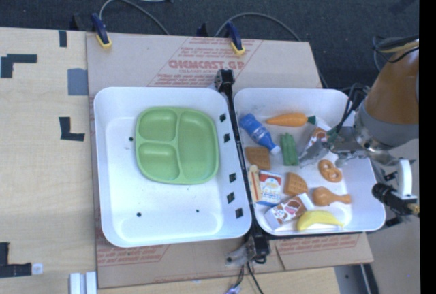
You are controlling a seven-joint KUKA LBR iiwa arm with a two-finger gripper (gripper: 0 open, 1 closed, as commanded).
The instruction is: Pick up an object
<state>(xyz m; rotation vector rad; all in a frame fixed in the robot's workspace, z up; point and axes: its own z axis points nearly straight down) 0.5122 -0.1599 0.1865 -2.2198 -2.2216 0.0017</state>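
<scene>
1. Over the right-hand shallow white bin point(354, 101), the end effector point(317, 143) of the grey arm with its orange band point(394, 85) reaches in from the right and sits low among the toy foods.
2. Nearest to it is the dark green plastic pickle-shaped toy point(289, 148), which lies just to the left of the tip, with its long axis running roughly up and down the view, slightly tilted.
3. Just below and to the right of the tip lies the small brown pretzel-shaped toy point(329, 171), close by but apart from it.
4. Above the tip, the orange plastic carrot point(289, 120) lies with its long axis across the bin, and to its left the blue plastic bottle point(259, 131) lies on a slant near the dividing wall.
5. Further down the bin, well clear of the tip, are the yellow plastic banana point(319, 220) and the tan plastic drumstick point(329, 198).
6. How wide the end effector stands cannot be told from this view: its metal parts blur together, and nothing is clearly seen between them, so no hold can be claimed.
7. As a judgement, the pickle-shaped toy or the pretzel-shaped toy is the likeliest target, needing only a short shift sideways before closing.
8. Across the divider, the light green sectioned plate point(177, 145) lies in the left-hand white bin point(109, 150), far from the arm.
</scene>
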